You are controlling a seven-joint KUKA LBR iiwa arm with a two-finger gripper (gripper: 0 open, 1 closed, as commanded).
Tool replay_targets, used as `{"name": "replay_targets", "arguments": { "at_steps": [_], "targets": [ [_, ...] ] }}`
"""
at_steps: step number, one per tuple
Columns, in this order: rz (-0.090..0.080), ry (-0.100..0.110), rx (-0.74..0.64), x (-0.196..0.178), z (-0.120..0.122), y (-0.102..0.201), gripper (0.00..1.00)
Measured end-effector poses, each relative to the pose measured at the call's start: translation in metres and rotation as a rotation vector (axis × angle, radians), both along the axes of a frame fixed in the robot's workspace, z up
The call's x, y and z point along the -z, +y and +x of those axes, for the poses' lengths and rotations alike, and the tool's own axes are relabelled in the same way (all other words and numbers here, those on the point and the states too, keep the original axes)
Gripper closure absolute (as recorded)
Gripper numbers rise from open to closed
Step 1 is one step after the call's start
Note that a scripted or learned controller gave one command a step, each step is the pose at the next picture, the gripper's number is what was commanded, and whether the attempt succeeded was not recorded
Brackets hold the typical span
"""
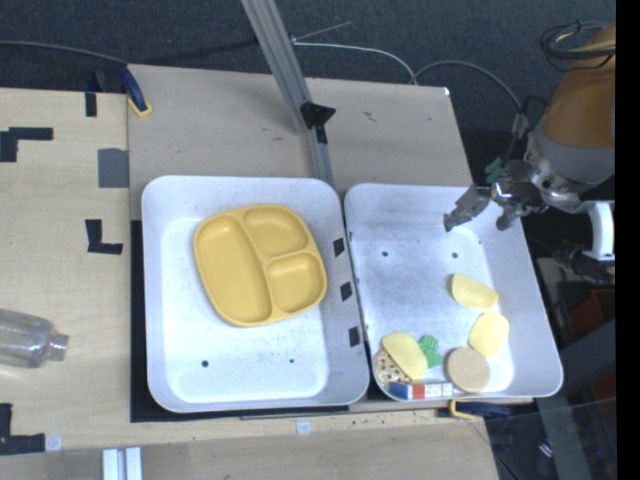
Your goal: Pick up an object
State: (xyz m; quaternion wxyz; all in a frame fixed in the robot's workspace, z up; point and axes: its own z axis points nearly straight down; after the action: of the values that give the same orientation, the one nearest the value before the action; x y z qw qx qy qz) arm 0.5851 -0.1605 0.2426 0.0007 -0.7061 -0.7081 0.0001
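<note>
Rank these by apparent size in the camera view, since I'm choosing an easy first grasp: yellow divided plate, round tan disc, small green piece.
1. yellow divided plate, by far the largest
2. round tan disc
3. small green piece, partly hidden by a yellow item

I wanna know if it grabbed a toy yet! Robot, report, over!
Hand open, nothing in it, above right bin's far edge. Yellow pieces lying near bin's front corner, untouched. Nothing blocking the way down.
</note>
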Motion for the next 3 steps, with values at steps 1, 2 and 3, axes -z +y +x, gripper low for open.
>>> {"name": "replay_targets", "arguments": {
  "at_steps": [1,2,3],
  "targets": [
    [0.001,0.000,-0.003,-0.010,0.000,0.001,1.00],
    [0.002,0.009,0.000,0.052,-0.032,0.046,1.00],
    [-0.004,-0.005,0.003,0.028,0.019,-0.002,1.00]
  ]
}}
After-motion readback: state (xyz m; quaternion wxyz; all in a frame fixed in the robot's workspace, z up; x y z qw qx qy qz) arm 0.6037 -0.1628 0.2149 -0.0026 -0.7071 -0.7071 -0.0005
